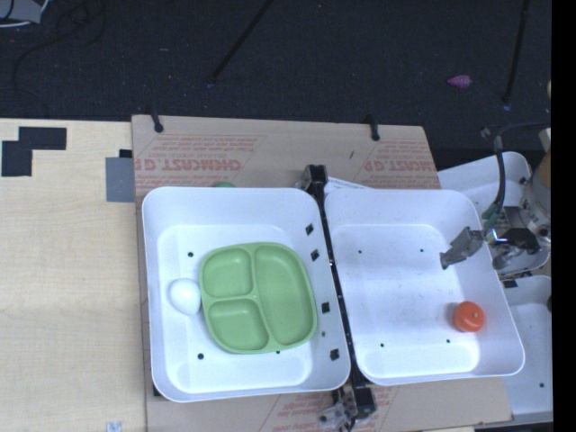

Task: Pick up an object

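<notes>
- Overhead, the camera view shows two shallow white bins side by side on a cardboard sheet on the table (63,277).
- Inside the left bin (171,210) lies a green three-compartment plate (257,296), with a small white ball (184,295) touching its left edge.
- Inside the right bin (396,214) sits a small orange ball-like object (468,316), near the right wall and well apart from the rest.
- At the right bin's right rim hangs the pincer (463,246), up-left of the orange object and apart from it; nothing lies between them.
- One grey finger (461,247) slants over the bin; how wide the pincer stands I cannot tell, and nothing shows in its grip.
- Cables loop beside the wrist at the frame's right edge.
</notes>
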Controlling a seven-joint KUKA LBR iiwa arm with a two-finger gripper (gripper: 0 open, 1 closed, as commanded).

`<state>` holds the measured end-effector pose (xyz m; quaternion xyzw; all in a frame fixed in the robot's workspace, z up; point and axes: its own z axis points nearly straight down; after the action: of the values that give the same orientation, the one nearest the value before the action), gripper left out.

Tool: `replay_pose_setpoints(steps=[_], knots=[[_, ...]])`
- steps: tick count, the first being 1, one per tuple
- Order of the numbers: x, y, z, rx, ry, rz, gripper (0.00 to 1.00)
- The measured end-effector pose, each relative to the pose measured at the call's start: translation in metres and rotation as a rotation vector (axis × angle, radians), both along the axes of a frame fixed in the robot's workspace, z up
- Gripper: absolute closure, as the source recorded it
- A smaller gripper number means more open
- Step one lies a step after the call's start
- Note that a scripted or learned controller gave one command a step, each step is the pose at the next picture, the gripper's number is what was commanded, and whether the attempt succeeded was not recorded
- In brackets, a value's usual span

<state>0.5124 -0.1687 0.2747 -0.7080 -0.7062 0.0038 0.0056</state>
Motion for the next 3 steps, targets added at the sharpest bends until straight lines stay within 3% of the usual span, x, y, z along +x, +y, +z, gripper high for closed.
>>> replay_pose_setpoints(steps=[1,3], knots=[[0.002,0.000,0.006,-0.003,-0.012,0.003,0.00],[0.007,-0.001,-0.088,0.000,-0.006,0.002,0.00]])
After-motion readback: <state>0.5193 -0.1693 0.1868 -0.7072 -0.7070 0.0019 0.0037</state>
